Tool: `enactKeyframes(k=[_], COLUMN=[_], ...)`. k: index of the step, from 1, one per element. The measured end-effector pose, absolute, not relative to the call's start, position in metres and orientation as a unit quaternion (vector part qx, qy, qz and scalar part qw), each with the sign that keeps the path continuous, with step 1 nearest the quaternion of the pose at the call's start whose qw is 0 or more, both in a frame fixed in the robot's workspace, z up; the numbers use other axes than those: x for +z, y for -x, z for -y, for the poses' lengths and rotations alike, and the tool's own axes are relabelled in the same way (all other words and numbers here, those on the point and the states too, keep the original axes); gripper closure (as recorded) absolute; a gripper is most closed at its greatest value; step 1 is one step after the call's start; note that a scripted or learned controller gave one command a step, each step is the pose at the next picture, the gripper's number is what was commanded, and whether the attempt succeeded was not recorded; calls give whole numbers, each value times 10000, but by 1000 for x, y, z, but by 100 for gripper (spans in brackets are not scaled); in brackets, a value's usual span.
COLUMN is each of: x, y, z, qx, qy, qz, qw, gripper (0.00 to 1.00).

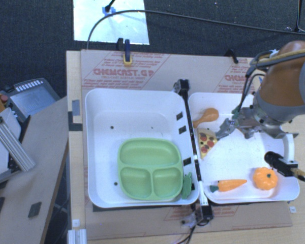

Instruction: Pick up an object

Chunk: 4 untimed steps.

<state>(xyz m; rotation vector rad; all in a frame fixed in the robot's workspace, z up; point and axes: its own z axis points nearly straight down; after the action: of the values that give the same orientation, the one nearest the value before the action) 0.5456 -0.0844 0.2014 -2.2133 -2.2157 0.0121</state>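
Two bins sit side by side. The left bin (101,136) holds a tray (150,169) near its front. The right bin (229,161) holds a drumstick (207,117) at the back, pizza (207,141) just before it, and a carrot (229,185) and pumpkin (265,178) in front.

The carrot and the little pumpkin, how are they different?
The carrot is long and thin with a pointed tip, and the pumpkin is round and fat. The carrot lies flat with green leaves at its left end, while the pumpkin sits upright with its stem on top. Both are orange toys in the right bin.
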Motion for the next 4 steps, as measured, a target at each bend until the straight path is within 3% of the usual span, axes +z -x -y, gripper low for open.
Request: enactKeyframes(k=[1,3,4], x=[209,99,88], y=[-548,-544,-546], z=[84,89,89], qx=[-4,-3,-13], qy=[7060,7067,7066], qz=[7082,7075,7076], qw=[-1,0,3], gripper=[0,0,0])
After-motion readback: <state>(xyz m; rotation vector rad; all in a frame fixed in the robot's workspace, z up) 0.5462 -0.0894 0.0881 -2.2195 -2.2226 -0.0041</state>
